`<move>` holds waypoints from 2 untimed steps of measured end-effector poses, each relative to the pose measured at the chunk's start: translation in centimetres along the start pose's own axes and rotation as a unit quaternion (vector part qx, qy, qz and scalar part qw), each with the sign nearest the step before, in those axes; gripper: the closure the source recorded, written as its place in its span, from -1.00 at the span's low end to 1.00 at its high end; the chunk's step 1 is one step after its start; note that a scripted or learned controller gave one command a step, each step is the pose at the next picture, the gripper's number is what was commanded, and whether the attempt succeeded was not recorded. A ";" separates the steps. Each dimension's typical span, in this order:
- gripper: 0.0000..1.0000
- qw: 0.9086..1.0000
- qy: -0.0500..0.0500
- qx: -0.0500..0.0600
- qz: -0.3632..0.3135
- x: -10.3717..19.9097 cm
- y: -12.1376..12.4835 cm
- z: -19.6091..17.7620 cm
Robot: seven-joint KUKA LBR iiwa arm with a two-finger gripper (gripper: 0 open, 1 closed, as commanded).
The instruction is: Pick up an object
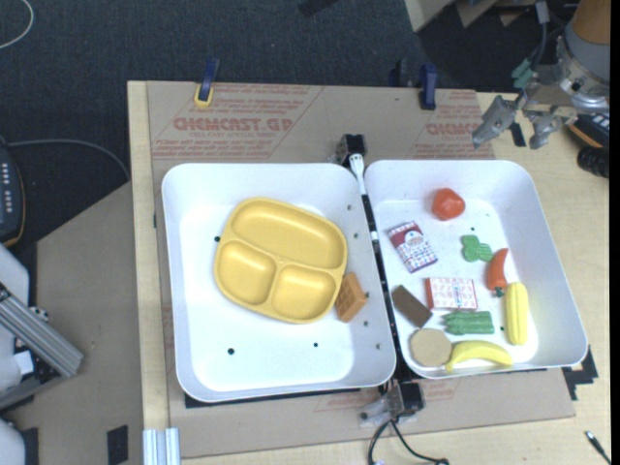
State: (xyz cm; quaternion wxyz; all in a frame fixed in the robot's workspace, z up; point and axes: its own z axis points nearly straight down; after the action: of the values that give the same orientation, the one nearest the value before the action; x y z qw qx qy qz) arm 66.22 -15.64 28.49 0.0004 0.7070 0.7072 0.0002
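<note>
Camera view
Gripper (516, 124): I see it above the right bin's (552, 250) far corner — fingers spread, nothing between them.
Objects: tomato (448, 203), banana (478, 355) — lying in my right bin.
Left bin (194, 260): yellow tray (280, 260).

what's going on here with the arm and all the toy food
A robot arm is set to pick an object from two white bins, but it has not taken anything yet. Its hand hovers open above the far right corner of the right bin, holding nothing. That bin holds toy food, including a red tomato, a banana and a corn cob. The left bin holds a yellow divided plate with a small brown piece beside it.
</note>
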 end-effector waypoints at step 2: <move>-1.00 1.000 0.001 0.004 0.000 0.1 -0.9 10.8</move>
State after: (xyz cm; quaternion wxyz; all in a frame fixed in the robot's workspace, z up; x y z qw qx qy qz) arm 65.33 -15.59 17.64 -0.0033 0.7070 0.7072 -0.0022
